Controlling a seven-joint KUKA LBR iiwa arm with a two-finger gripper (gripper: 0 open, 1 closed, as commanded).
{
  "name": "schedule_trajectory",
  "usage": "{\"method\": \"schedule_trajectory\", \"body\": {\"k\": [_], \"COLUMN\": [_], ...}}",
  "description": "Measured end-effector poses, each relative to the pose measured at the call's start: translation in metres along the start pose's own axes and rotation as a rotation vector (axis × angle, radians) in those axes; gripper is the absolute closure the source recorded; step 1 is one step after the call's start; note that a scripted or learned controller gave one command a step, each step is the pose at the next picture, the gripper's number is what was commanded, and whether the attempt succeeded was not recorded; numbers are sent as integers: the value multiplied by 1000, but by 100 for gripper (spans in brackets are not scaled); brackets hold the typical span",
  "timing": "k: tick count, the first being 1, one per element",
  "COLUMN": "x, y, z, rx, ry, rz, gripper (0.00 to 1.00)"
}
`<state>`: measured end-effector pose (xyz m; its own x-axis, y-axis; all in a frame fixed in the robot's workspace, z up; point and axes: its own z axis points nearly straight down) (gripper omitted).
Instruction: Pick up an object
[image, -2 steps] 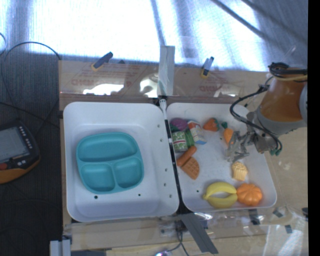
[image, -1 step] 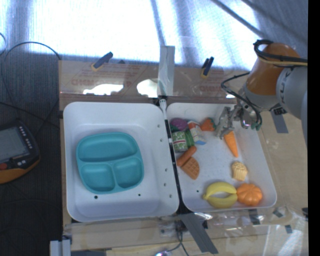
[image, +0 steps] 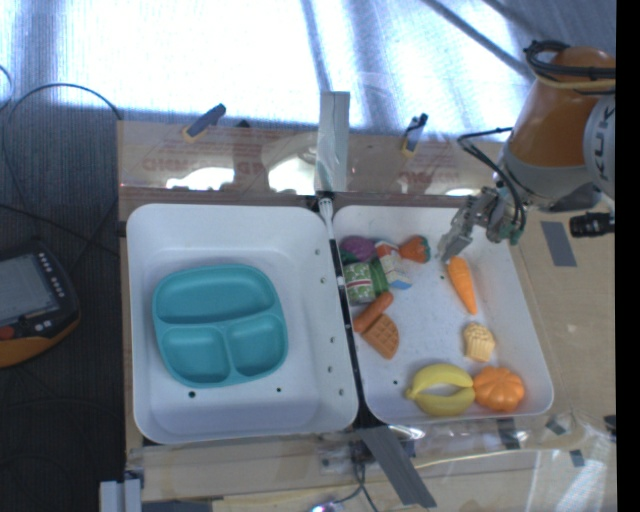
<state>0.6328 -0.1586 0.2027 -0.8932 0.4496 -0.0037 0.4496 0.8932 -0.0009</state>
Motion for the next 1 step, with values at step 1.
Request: {"method": "schedule_trajectory", "body": {"k": [1], "x": [57], "y": [47], "z": [-57], "rx": [-1], "ry": [2], "rz": [93], "gripper": [100]}}
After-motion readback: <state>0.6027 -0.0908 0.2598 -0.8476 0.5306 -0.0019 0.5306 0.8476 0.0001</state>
